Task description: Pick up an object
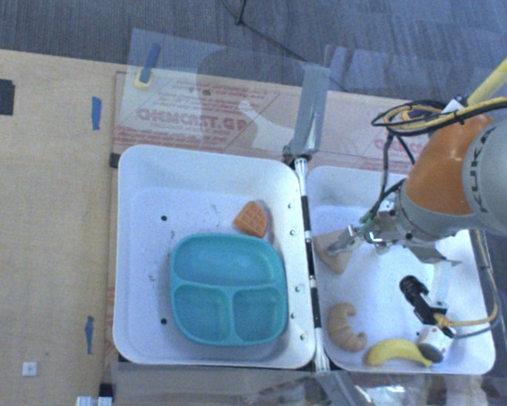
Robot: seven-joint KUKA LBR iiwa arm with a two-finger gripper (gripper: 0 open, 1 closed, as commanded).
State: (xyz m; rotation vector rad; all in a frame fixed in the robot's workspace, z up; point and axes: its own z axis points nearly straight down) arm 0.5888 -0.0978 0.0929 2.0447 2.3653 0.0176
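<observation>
Reaching into the right bin [481, 352] from the right, with the gripper [350, 241] low over a pale tan lump [332, 253] near that bin's left wall. Fingers apparently touching or just above the lump; whether open or closed around it, impossible to tell at this angle, so no grip to claim.

Probably the approach or grasp step, judging by how low the gripper sits: tool down at the object, nothing lifted. Next move, by that reading: closing squarely on the lump, then a straight lift clear of the wall between the bins. Risk worth noting: the lump lying close to that wall, leaving little room for the finger on that side, and a rounded shape likely to slip out.

Count in the right bin: one pale lump under the gripper, one croissant-shaped pastry [347, 327] nearer the front, one banana [399, 352] just right of it along the near edge. Also a black cable fitting [416, 295] on the arm, hanging above the bin floor.

Count in the left bin [148, 177]: one teal divided plate [228, 290] with three compartments, nothing in them, and one orange waffle-like piece [252, 218] just beyond its far rim.

Two bins in all, side by side.
</observation>
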